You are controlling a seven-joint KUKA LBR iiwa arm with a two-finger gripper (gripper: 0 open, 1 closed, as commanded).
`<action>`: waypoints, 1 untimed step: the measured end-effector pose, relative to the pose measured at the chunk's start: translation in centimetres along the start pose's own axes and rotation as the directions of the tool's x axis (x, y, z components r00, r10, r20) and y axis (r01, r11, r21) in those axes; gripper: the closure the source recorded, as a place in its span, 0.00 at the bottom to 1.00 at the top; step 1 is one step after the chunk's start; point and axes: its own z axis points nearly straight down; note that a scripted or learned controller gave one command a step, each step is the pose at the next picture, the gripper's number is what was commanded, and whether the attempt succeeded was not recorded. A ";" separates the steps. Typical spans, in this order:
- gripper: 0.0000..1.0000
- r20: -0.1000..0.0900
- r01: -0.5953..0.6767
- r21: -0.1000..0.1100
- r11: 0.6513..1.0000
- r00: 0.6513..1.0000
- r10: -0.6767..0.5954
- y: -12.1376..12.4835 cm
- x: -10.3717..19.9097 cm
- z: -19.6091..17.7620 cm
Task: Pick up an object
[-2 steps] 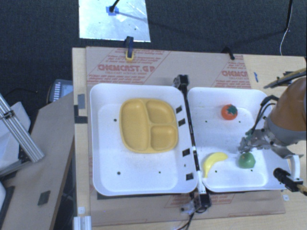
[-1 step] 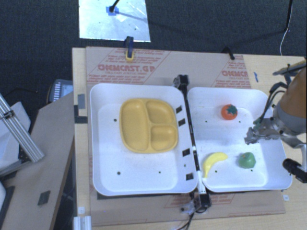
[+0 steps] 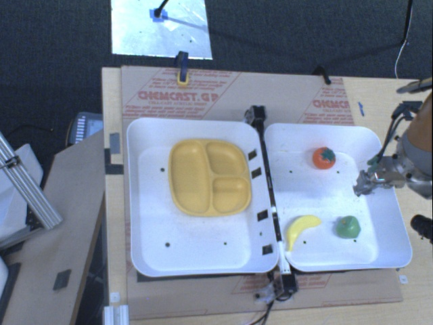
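Gripper (image 3: 363, 184) hangs over the right bin (image 3: 389, 259), can't tell its state, and the nearby green pepper toy (image 3: 348, 227) looks light, hard, slick, so I'd pinch across its middle.

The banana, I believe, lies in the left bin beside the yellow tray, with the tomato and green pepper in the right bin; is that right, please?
Not quite. The camera view shows the banana in the right bin, with the tomato and green pepper. The yellow tray lies alone in the left bin.
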 end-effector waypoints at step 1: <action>1.00 -0.003 0.005 0.003 1.000 1.000 -0.005 1.5 5.1 -0.4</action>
